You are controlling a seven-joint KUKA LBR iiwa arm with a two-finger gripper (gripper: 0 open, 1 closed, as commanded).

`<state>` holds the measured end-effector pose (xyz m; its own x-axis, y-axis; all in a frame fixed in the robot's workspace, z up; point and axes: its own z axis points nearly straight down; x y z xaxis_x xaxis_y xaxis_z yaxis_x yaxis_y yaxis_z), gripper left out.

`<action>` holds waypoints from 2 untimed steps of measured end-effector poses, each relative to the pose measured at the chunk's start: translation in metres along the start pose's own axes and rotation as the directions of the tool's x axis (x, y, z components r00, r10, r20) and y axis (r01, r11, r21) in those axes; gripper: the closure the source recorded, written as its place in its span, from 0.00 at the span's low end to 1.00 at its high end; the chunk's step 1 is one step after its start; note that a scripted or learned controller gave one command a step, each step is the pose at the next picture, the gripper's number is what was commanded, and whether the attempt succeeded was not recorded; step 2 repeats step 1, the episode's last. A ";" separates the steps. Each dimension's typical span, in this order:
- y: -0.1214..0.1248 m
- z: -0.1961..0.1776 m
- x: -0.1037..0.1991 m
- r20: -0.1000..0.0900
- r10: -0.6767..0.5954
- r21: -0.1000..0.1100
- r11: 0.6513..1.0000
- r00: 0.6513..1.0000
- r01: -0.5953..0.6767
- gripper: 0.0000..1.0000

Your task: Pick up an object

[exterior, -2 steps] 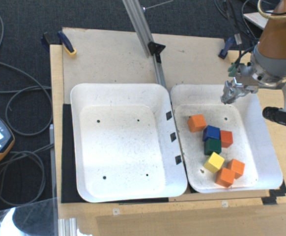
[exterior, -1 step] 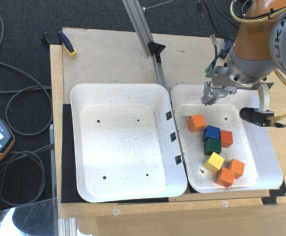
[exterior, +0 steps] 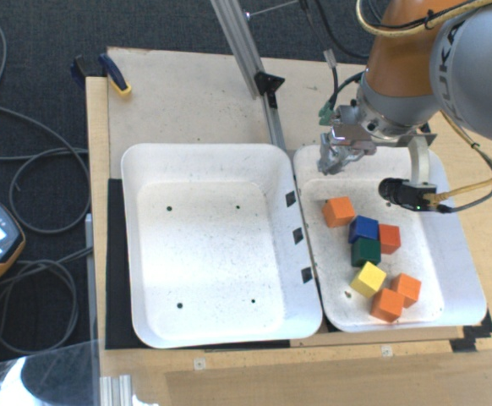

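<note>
- Right bin (exterior: pixel 457 265), near end: two orange cubes (exterior: pixel 396 297), yellow cube (exterior: pixel 368 278).
- Mid-bin: green cube (exterior: pixel 366 250), blue cube (exterior: pixel 364 227), orange cube (exterior: pixel 339 211) farther.
- End effector (exterior: pixel 332 161) above bin's far edge; open or closed: cannot tell.

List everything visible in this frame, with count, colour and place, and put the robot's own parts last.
Bins: 2, white, side by side on the bench; left bin, right bin.
Orange blocks: 4, in the right bin; one near its upper left, one beside the blue block, two at the lower end.
Blue block: 1, middle of the right bin.
Green block: 1, just below the blue block.
Yellow block: 1, below the green block.
Clamp: 1, blue and yellow, bench's far left corner.
Metal rail: 1, grey, slanting across the bench top.
Arm: 1, grey with orange band, from the right.
End effector: 1, above the right bin's upper edge, nothing seen in it.
</note>
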<state>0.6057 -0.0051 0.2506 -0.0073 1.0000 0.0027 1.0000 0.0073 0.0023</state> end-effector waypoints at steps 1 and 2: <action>-0.005 0.003 0.057 0.000 0.000 0.004 1.000 1.000 0.000 1.00; -0.005 0.003 0.057 0.000 0.000 0.004 1.000 1.000 0.000 1.00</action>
